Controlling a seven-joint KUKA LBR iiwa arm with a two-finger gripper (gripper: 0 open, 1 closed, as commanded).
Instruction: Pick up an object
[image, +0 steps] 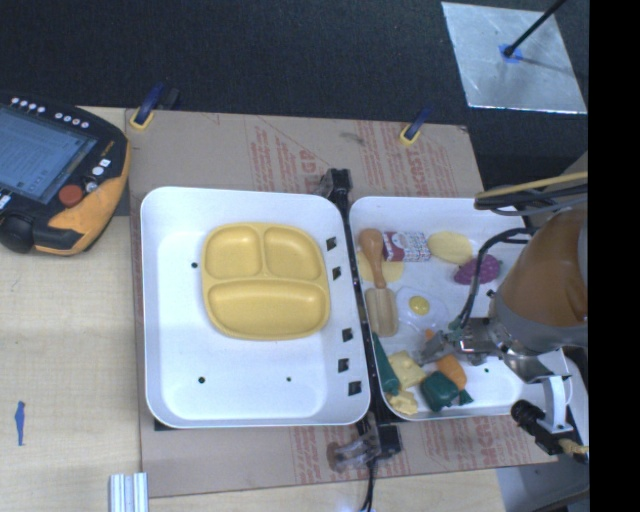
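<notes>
The right bin (500, 400) holds several toy foods. Among them are a purple grape bunch (478, 270), a yellow lemon (450, 246), a fried egg (419, 304), a small carton (408, 246) and a wooden-handled piece (376, 270). At the bin's front lie yellow chunks (403, 372), a dark green piece (440, 392) and an orange piece (453, 371). My gripper (441, 349) is low in this bin, just above and left of the orange piece. The arm's grey and orange wrist (545, 290) covers the bin's right part.
The left bin (170, 380) carries a yellow divided plate (266, 280). A teach pendant (55, 175) lies on the bench at the far left. Black clips run along the divider (350, 300) between the two bins. Cables hang by the arm at the lower right.
</notes>
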